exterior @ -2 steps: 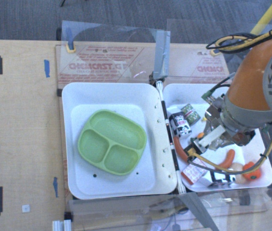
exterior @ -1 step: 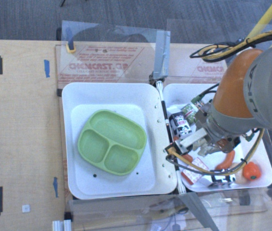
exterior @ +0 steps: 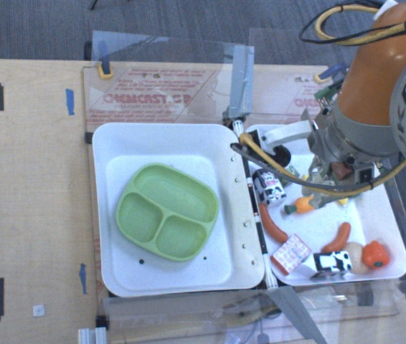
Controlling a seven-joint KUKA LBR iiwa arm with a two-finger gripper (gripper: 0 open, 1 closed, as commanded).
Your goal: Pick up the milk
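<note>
A small black-and-white cow-patterned milk carton (exterior: 269, 186) lies near the left wall of the right bin (exterior: 397, 228). A second black-and-white patterned carton (exterior: 332, 262) lies near that bin's front edge. My gripper (exterior: 331, 180) hangs over the middle of the right bin, to the right of the first carton and apart from it. The grey wrist and orange band above cover most of the gripper. Black and yellow cables loop from the wrist across the bin toward the first carton.
The right bin also holds a long red sausage (exterior: 273, 224), a carrot (exterior: 303, 206), a shorter sausage (exterior: 338, 236), a pink box (exterior: 290, 254) and a red pepper (exterior: 376, 254). A green divided plate (exterior: 166, 211) lies in the left bin (exterior: 110, 156).
</note>
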